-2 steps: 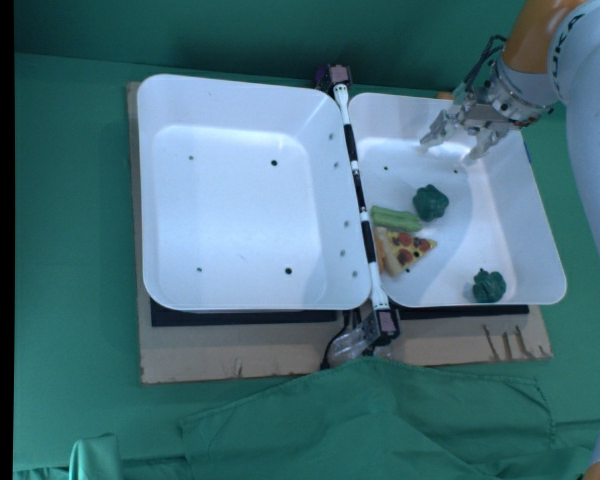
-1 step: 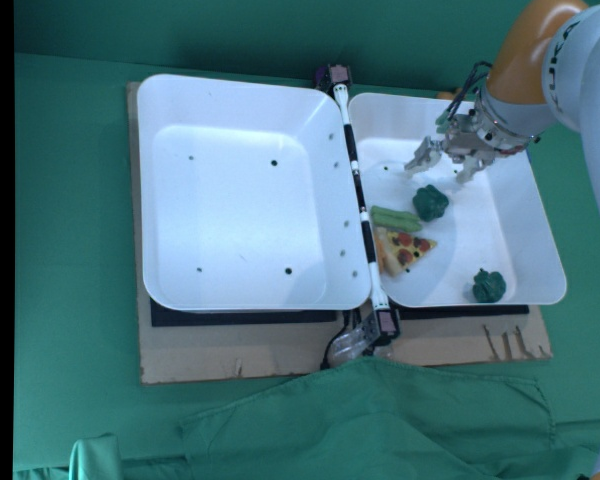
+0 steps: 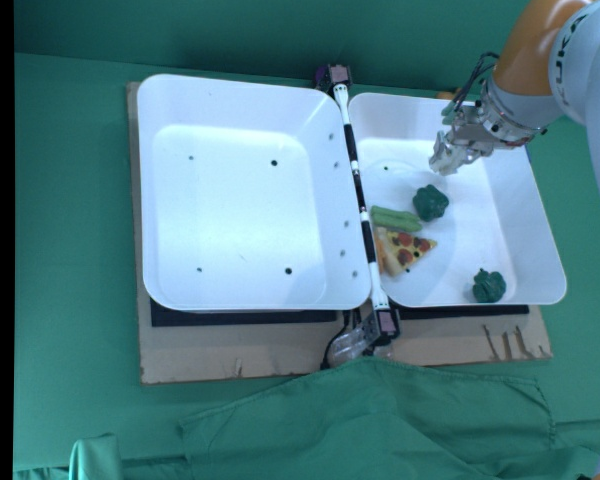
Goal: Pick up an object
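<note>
In the right bin (image 3: 525,218) lie a dark green broccoli floret (image 3: 431,202), a light green pea pod (image 3: 395,217), a pizza slice (image 3: 402,249) and a second broccoli floret (image 3: 489,286) near the front right corner. My gripper (image 3: 448,160) hangs over the back part of this bin, a little above and to the right of the first floret. Nothing shows in its grasp. The arm comes in from the upper right.
The left bin (image 3: 240,198) sits beside the right one, with a black and white divider rail (image 3: 358,193) between them. Both rest on a cardboard sheet (image 3: 230,363). Green cloth (image 3: 380,418) is bunched at the front.
</note>
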You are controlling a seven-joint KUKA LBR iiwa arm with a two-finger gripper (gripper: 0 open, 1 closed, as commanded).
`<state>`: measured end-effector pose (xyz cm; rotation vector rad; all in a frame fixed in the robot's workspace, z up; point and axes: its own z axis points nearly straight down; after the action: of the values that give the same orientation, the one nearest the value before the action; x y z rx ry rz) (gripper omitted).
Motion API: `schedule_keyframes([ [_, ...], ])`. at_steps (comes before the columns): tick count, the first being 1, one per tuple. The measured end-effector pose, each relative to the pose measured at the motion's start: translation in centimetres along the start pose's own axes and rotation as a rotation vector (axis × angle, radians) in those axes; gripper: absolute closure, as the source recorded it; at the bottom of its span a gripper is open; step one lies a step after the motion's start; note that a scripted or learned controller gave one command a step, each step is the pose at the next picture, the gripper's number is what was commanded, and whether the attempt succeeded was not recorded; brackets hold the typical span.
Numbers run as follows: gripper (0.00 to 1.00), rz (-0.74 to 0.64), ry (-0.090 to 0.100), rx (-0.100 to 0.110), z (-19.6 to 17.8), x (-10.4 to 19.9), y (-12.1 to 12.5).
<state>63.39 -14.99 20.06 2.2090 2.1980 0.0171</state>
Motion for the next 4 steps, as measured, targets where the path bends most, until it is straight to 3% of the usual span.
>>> schedule_keyframes([
  [1,1.00,-0.001,0.003,0.008,1.4,0.2,-1.1],
  [2,0.00,-0.002,0.004,0.009,1.5,0.3,-1.1],
  [3,0.00,-0.002,0.004,0.013,1.5,0.6,-0.2],
  [4,0.00,-0.002,0.003,0.009,1.4,2.8,-2.4],
])
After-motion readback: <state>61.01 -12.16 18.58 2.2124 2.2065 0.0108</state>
